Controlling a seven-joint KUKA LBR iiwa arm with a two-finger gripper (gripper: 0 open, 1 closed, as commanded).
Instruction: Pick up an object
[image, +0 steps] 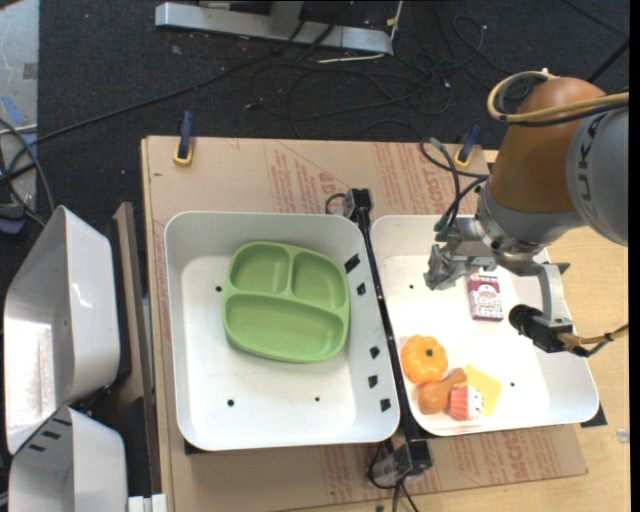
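Nearest the lens: one cluster of toy food (452, 385) at the front of the right bin (570, 400), comprising one orange toy pumpkin (423, 358), one smaller orange round piece (434, 397) touching its front, one yellow cheese-like wedge (485, 385), and one pink-and-white slice (462, 403) pressed against the wedge; the pieces lie huddled together, probably as they happened to settle, which would make any one awkward to take cleanly. Gripper (444, 272): one, on the grey arm with the orange band (540, 130), poised over the rear half of the right bin, behind the pumpkin and well apart from it; whether its fingers stand parted or closed cannot be told from this angle, and nothing is seen between them. Just to the side of the gripper, further from the centre divider, lies one small pink-and-white carton (486, 298), flat on the bin floor and separate from the cluster; judged the likeliest target, being isolated and nearest. One black cable fitting (530, 325) hangs beside the carton. Beyond the pumpkin, across the divider, the left bin (200, 400) holds one green three-compartment plate (288, 300), lying flat, near centre. Candidate objects: six. Bins: two. Task judged not yet accomplished.
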